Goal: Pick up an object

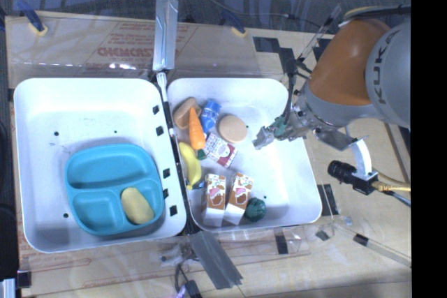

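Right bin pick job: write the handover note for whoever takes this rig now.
Gripper: over the right white bin, beside the round tan bun; nothing seen between its fingers.
Right bin, left half: orange carrot, yellow banana, two small juice cartons, dark green vegetable.
Left white bin: blue divided plastic tray with a yellow potato-shaped piece.
Done: nothing lifted.
Left: grasp one object and raise it.

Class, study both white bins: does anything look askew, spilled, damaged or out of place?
Nothing looks spilled or broken. The toy foods in the right white bin are all heaped against its left wall, and one yellow potato-shaped toy lies apart in the blue divided tray.
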Robot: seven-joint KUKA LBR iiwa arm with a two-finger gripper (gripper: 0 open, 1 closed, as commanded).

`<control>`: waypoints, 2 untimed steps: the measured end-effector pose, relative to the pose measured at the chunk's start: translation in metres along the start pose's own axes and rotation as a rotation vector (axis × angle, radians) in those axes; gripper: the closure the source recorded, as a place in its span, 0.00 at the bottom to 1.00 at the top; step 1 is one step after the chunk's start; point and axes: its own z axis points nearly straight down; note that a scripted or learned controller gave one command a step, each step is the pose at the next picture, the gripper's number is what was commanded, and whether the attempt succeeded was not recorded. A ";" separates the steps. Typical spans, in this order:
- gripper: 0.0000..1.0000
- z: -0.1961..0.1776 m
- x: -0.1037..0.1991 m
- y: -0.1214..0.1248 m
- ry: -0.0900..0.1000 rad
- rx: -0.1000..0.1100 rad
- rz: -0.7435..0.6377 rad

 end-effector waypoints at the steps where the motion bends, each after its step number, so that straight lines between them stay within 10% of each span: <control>1: 0.00 0.004 0.001 -0.001 0.004 0.006 0.000; 2: 0.00 0.130 0.001 0.016 0.005 0.005 -0.161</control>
